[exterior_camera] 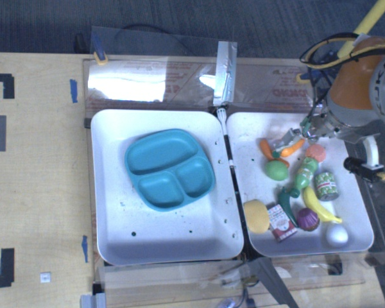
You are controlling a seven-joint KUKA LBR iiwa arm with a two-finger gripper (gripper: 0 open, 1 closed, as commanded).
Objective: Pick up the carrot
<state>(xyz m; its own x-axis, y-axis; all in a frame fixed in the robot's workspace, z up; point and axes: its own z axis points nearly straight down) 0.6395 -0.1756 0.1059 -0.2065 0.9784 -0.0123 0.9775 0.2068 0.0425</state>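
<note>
Over the right bin's [362, 201] far side, the gripper [294, 136] is hanging low, reaching in from the right, grey arm [359, 88] with its orange band behind it. Metal fingers are sitting right at the carrot [291, 148]; whether they are clenched on it or released, cannot tell at this angle. The carrot is lying tilted in the far half of the right bin, touching or just beside an orange-red piece [267, 149] on its left. Just near of it, a lime [276, 170] is resting. To the right: a peach-coloured round [316, 151], a green bottle [305, 174], a small can [326, 186]. Nearer: a banana [317, 205], a purple onion [307, 219], a white egg [337, 235], a red carton [280, 222], a yellow block [256, 215]. Left bin [109, 191] is holding a blue divided tray [170, 169], sitting at a slant.
</note>
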